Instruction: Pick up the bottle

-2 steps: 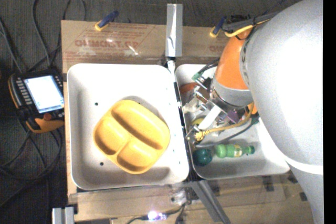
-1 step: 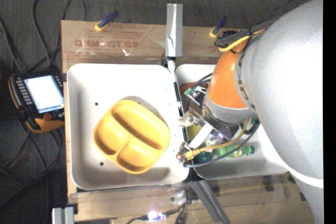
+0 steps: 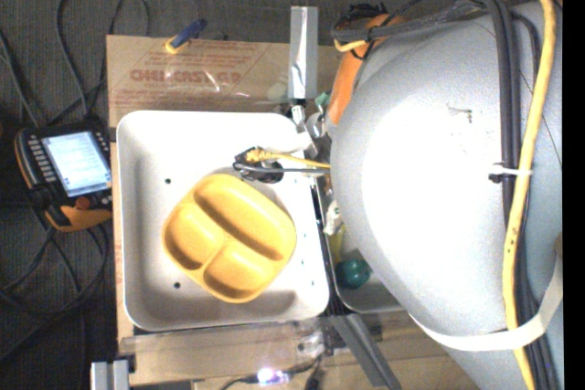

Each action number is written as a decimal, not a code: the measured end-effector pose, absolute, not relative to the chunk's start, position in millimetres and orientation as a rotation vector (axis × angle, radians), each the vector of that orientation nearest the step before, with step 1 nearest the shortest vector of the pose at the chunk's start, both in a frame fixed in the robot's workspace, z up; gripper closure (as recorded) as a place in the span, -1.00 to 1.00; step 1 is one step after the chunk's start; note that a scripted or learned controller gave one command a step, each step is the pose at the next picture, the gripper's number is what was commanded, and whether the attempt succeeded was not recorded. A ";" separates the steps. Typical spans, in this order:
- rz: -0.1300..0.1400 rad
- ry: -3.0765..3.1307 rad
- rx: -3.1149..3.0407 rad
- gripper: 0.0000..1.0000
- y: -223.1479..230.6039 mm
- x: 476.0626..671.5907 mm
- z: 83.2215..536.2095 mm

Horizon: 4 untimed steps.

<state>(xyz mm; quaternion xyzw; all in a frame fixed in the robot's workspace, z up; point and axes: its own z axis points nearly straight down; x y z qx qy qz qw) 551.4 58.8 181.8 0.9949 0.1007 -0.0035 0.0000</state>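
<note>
Although the hand (image 3: 308, 121) can be made out just below the orange band (image 3: 342, 85), at the far right corner of the left bin (image 3: 137, 224), whether it is released or clenched I cannot tell, and nothing shows in its grip. Just near of it lies one slim utensil (image 3: 271, 162) with a dark head and a yellow handle. Nearer and to the left sits one yellow divided plate (image 3: 228, 236).

The likeliest bottle (image 3: 351, 270) is a teal-topped piece with a yellowish part beside it. It lies in the right bin (image 3: 366, 297), close to that bin's left wall and largely under the grey arm (image 3: 439, 178). Judging by what shows, it is small, light plastic, smooth and apt to roll or slip. A grasp across the body, not the cap, seems safest.

Counted: two bins, one plate, one utensil, one bottle candidate.
</note>
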 end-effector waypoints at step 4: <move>-0.010 0.582 3.081 -1.00 137.4 552.7 212.0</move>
